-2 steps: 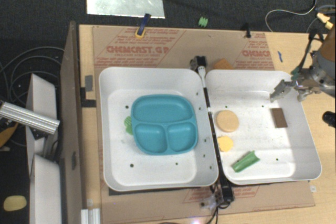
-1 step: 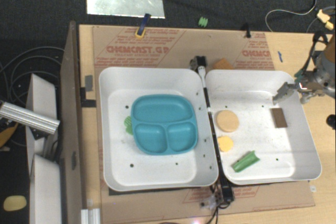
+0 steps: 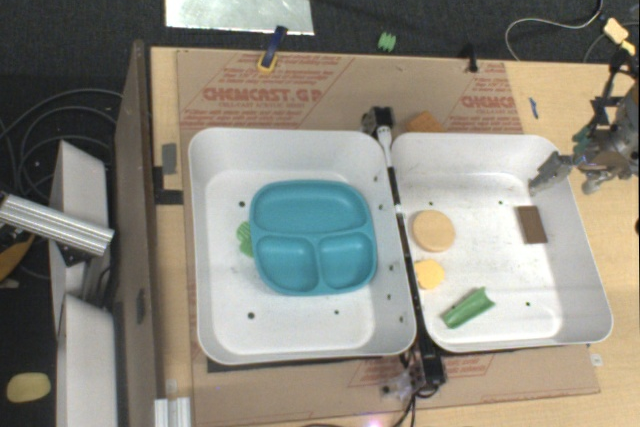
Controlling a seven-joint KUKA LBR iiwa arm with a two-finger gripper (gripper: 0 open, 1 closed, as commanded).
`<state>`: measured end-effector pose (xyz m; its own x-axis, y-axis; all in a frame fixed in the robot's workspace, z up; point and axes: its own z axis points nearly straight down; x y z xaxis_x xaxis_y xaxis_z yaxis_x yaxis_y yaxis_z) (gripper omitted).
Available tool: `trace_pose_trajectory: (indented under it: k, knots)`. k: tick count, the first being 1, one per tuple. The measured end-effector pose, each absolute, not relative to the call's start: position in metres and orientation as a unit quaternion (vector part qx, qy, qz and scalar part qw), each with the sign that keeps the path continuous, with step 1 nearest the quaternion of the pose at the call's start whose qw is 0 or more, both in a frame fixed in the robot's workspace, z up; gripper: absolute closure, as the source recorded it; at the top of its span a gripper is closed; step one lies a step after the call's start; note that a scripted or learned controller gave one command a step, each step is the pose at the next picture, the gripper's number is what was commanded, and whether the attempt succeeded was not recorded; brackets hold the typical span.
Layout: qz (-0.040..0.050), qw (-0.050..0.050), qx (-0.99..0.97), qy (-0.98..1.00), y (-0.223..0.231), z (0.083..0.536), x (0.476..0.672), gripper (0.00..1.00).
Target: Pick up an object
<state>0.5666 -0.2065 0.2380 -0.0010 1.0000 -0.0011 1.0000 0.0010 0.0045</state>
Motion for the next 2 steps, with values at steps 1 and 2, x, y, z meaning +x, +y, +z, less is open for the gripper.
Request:
trace_pose_trajectory:
  k: [1, 2]
  knots:
    - [0.0003, 0.002, 0.706, 0.708, -0.207, 0.223, 0.579, 0.00]
    - [0.0010, 0.001, 0.706, 0.708, -0.206, 0.237, 0.569, 0.00]
